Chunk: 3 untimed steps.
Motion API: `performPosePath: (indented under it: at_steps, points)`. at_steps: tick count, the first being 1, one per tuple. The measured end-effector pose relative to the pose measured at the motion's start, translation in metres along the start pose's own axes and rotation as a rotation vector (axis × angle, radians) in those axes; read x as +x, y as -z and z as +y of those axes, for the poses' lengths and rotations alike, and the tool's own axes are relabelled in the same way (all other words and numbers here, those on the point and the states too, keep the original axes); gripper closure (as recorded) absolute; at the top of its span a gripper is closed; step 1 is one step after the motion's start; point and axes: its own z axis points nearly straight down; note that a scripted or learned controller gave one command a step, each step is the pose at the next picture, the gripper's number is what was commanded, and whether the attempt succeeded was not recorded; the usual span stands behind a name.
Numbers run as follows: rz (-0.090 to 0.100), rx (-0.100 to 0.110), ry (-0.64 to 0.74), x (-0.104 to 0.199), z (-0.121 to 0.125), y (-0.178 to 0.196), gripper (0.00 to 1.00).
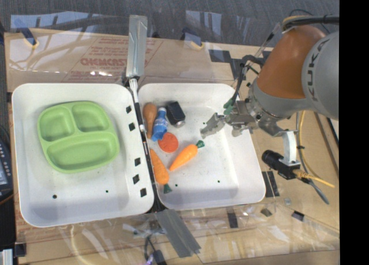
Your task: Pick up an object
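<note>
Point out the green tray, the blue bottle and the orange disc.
Green tray [79, 153]: camera view, its large front compartment.
Blue bottle [159, 122]: camera view, middle of its body.
Orange disc [168, 142]: camera view, centre of its top face.

Red print is showing on the cardboard [98, 56] behind the bins, but it is lying reversed and blurred, too faint to read. Dark letters "KU" are showing on the grey arm [314, 71].
</note>
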Motion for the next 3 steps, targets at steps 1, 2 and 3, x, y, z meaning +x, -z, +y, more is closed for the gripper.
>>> performPosePath:
  at_steps: [1, 2, 3]
  points:
    - [-0.001, -0.003, 0.167, 0.012, 0.013, -0.146, 0.00]
    - [-0.001, 0.000, 0.170, 0.011, 0.012, -0.137, 1.00]
    - [-0.001, -0.005, 0.093, 0.105, 0.018, -0.045, 1.00]
